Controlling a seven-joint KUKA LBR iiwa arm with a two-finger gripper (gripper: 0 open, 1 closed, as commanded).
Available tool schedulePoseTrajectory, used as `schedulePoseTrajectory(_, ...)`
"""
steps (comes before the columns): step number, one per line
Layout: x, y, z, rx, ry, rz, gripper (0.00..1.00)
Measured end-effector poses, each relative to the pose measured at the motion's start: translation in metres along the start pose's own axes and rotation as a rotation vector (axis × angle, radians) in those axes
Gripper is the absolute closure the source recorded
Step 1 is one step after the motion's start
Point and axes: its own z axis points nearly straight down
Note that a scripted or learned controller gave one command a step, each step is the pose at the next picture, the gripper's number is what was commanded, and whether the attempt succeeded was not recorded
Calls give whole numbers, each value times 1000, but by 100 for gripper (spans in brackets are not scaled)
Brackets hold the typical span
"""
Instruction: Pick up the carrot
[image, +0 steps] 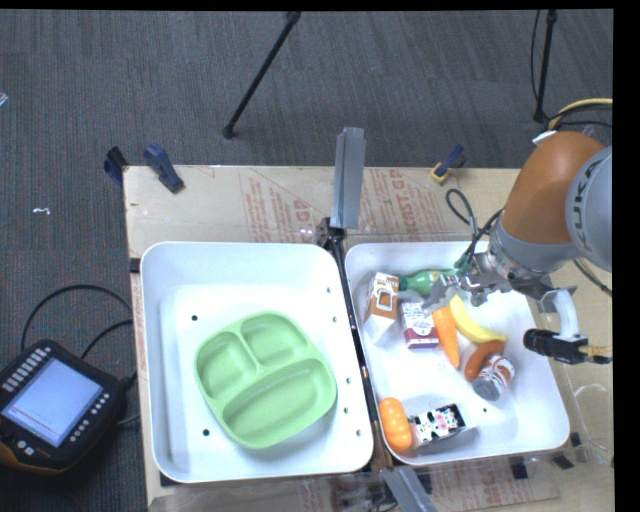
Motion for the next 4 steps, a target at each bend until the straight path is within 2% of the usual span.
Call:
schedulePoseTrajectory(1, -20, -15, 41, -16, -1, -155, 0)
schedulePoseTrajectory(2, 5, -2, 41, -18, -8, -71, 0)
schedulePoseTrajectory(3, -25, 7, 41, -18, -2, 57, 0)
schedulePoseTrajectory(4, -24, 8, 31, -19, 1, 56, 100)
